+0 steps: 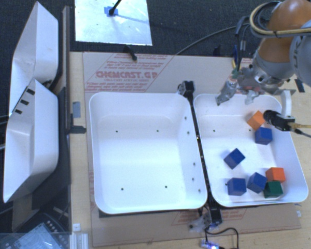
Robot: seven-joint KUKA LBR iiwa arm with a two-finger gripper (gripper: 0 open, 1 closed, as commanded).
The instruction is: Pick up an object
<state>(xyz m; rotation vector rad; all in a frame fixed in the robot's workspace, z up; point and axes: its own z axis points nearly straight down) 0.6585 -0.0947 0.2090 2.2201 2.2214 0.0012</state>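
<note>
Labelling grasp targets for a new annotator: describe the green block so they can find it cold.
Start at the right-hand shallow white bin, the one holding the coloured blocks. Go to its near right corner, where a cluster of blocks sits. The small green cube is the outermost one there, just below an orange cube and right of a blue cube; it is the single green piece.

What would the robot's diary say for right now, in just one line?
gripper: above right bin's far edge, nothing held | blocks: seven in right bin | left bin
</note>
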